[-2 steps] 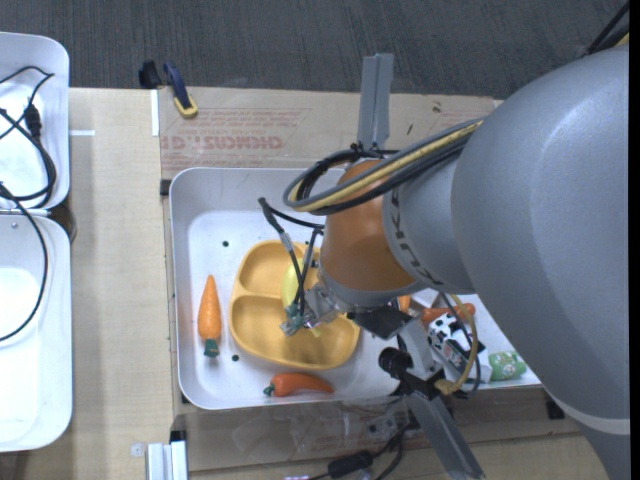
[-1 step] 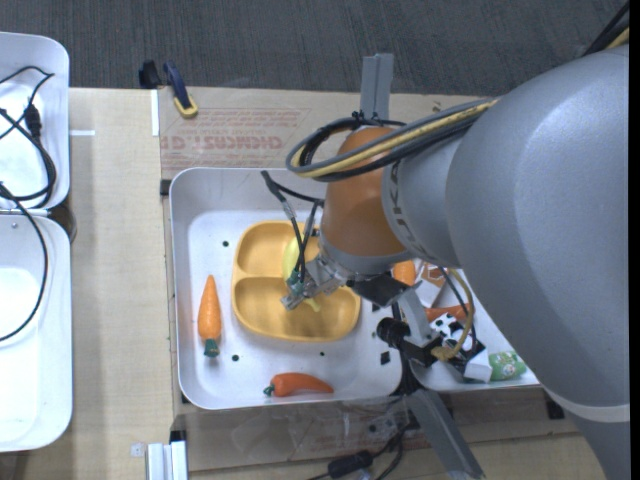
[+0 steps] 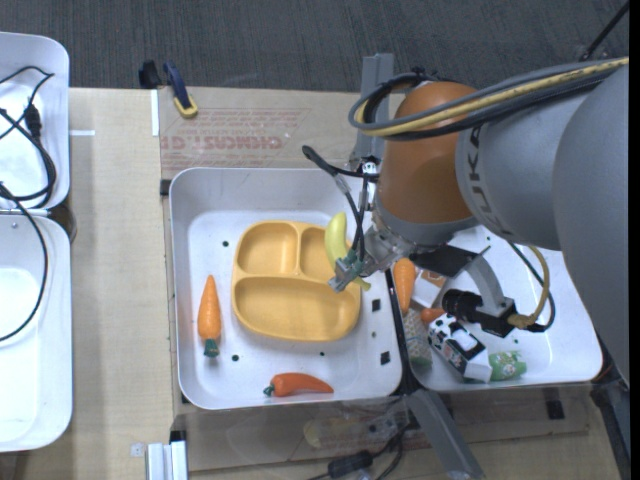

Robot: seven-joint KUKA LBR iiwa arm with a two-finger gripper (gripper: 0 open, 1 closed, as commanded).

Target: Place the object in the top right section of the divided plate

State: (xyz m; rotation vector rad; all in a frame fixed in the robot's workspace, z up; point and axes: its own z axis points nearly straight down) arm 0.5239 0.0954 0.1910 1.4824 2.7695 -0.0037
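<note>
Okay, my gripper (image 3: 347, 274) is low over the right edge of the yellow divided plate (image 3: 290, 313), which sits in the left bin (image 3: 185, 268). I cannot tell the gripper's state, since my own wrist covers it from above.

The yellow banana (image 3: 336, 236) is at the plate's top right section, along the right rim. Its long axis runs roughly up-down in the view and its lower end meets my gripper. I cannot tell whether it is pinched or just touching.

The plate has two small sections on top and one big one below. The top left and the big one show plain yellow.

An orange carrot (image 3: 208, 313) with a green end lies left of the plate, apart from it, on the bin floor. A red-orange carrot-shaped piece (image 3: 298, 384) lies below the plate near the bin's front wall, running left-right.

In the right bin (image 3: 575, 363), a second carrot (image 3: 403, 280) lies by the wall between the bins, just beside my gripper. A black-and-white carton (image 3: 455, 348) lies near the front, and a green and white packet (image 3: 507, 366) touches it.

My grey arm (image 3: 560, 158), with its orange band (image 3: 425, 158), hangs over much of that bin.

The table (image 3: 110, 268) is pale wood. A cardboard sheet (image 3: 250, 138) with red lettering lies behind the bins, with a blue-handled clamp (image 3: 178, 88) at its far left corner. White tubs (image 3: 30, 288) stand at the left edge, and a black cable (image 3: 25, 158) crosses the upper one.
</note>
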